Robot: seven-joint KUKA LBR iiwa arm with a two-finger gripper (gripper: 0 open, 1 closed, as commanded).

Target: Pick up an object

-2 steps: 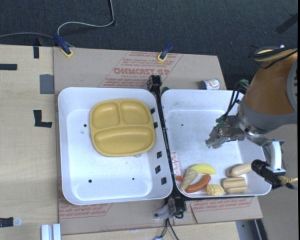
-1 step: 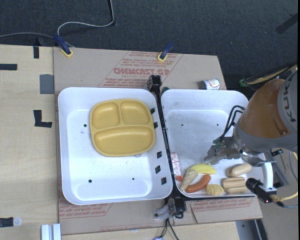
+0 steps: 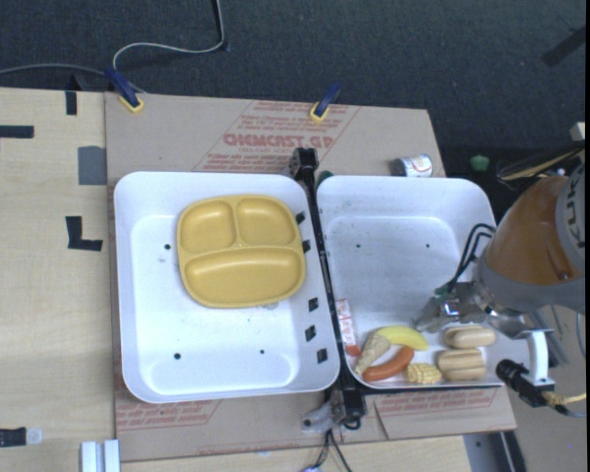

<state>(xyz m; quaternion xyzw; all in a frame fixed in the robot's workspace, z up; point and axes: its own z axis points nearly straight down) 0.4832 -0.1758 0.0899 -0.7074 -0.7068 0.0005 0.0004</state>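
On my screen the tabletop [image 3: 39, 264] carries a cardboard sheet [image 3: 265, 141] under two white bins. The left bin [image 3: 143, 293] holds a yellow divided plate [image 3: 242, 249]. Toy food crowds the right bin's [image 3: 393, 214] near corner: banana [image 3: 403, 337], red sausage [image 3: 386, 364], corn [image 3: 423, 372], two bread rolls [image 3: 464, 350]. The gripper [image 3: 450, 308] sits just above them; whether its fingers are open I cannot tell.

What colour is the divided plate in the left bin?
Yellow; the plate shows best in the camera view.
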